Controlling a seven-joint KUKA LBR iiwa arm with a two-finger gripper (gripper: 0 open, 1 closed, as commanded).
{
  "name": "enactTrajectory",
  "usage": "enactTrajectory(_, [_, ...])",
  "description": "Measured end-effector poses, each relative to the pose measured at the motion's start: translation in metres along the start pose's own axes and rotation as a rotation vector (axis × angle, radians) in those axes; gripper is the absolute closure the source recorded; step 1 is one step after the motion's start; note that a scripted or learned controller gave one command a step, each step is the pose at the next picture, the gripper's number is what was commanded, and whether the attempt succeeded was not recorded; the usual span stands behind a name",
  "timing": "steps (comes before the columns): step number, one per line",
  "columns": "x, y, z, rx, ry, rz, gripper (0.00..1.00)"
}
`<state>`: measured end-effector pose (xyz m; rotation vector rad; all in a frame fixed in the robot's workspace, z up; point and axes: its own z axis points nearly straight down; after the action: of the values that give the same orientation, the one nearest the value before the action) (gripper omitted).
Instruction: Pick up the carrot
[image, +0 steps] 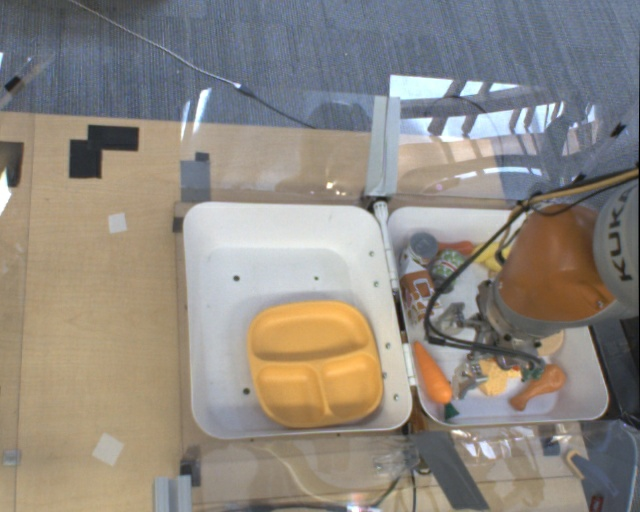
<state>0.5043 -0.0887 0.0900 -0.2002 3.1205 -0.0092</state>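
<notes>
The carrot (433, 372) is seen lying at the right bin's (596, 402) near left corner — just beside the gripper (472, 378), whose grasp cannot be told. A yellow tray (314, 362) sits in the left bin (215, 300).

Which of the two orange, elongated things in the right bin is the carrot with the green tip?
The tapered orange carrot against the right white bin's left wall, green tip toward the front edge. The paler orange-brown lumpy piece lies near the front right corner, with no green.
</notes>
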Motion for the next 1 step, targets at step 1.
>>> enactTrajectory(1, [-0.0047, 0.0014, -0.0134, 0.001, -0.012, -0.006, 1.0])
